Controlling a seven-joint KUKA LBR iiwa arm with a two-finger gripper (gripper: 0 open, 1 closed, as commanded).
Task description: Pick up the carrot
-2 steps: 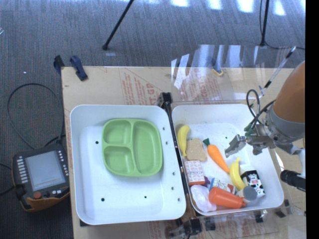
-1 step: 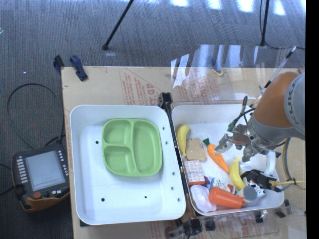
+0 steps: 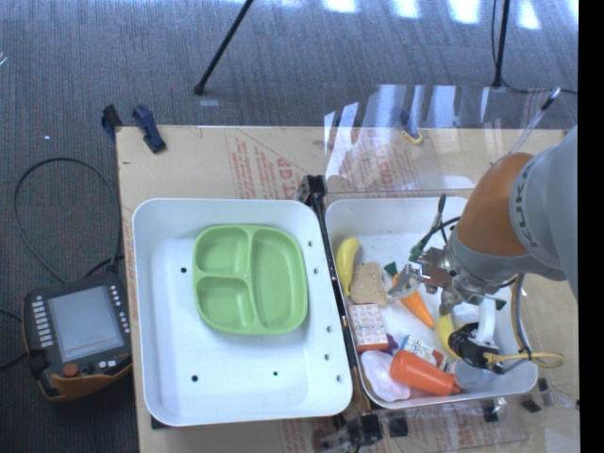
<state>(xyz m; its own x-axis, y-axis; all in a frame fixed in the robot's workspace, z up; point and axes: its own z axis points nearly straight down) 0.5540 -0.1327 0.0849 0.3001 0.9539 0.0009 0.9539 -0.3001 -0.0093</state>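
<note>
I count two white bins (image 3: 151, 253) on the desk (image 3: 217, 159). One green tray (image 3: 251, 279) with three compartments. One banana (image 3: 348, 260), one bread slice (image 3: 368, 284), one carrot (image 3: 417, 308), one orange bottle (image 3: 423, 373), one arm (image 3: 510, 220), one handheld control pendant (image 3: 80, 333).

You have one camera, fixed high above the bench (image 3: 236, 159) and looking down at a slant. It faces the two white bins: the left bin (image 3: 160, 347) lies near the middle of the picture, the right bin (image 3: 377, 210) toward the right side. The far edge of the bench is at the top, with dark floor (image 3: 94, 55) behind it. The arm (image 3: 528, 215) enters from the right. The view is wide, not close.
</note>
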